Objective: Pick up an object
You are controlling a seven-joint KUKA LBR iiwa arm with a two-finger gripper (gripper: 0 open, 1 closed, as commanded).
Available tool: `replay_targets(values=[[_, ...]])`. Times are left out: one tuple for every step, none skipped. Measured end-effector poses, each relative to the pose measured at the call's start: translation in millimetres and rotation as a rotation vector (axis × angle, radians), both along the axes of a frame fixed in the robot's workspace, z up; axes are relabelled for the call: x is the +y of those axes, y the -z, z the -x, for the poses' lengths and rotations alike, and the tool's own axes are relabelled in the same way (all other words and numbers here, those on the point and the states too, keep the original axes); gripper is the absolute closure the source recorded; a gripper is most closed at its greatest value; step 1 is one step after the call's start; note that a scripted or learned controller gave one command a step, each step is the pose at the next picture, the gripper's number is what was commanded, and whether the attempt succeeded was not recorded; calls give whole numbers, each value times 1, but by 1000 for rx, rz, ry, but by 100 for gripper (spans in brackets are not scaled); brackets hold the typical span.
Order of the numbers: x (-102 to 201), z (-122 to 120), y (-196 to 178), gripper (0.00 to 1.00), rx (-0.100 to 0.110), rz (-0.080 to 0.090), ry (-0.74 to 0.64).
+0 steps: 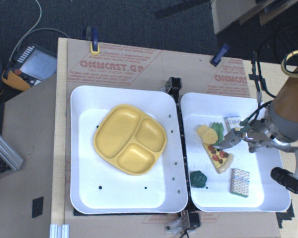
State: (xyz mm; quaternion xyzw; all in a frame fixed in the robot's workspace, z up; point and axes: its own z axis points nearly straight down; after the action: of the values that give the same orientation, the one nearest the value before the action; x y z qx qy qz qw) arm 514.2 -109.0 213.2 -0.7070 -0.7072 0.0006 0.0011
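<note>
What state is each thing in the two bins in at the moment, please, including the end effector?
Yellow divided plate: flat in left bin, right way up.
Pizza slice: flat in right bin, end effector just above it.
Corn cob: lying beside the pizza slice.
Green piece: lying apart.
Patterned box: lying flat.

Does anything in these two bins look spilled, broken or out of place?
Nothing stands out. The yellow divided plate lies flat in the left bin; the pizza slice, green piece and small box lie apart in the right bin.
</note>
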Motion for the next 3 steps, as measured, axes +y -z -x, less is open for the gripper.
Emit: replay_targets(values=[[1,-7,47,0,6,-1,0],[3,5,101,0,7,-2,1],[0,4,128,0,-4,4,4]])
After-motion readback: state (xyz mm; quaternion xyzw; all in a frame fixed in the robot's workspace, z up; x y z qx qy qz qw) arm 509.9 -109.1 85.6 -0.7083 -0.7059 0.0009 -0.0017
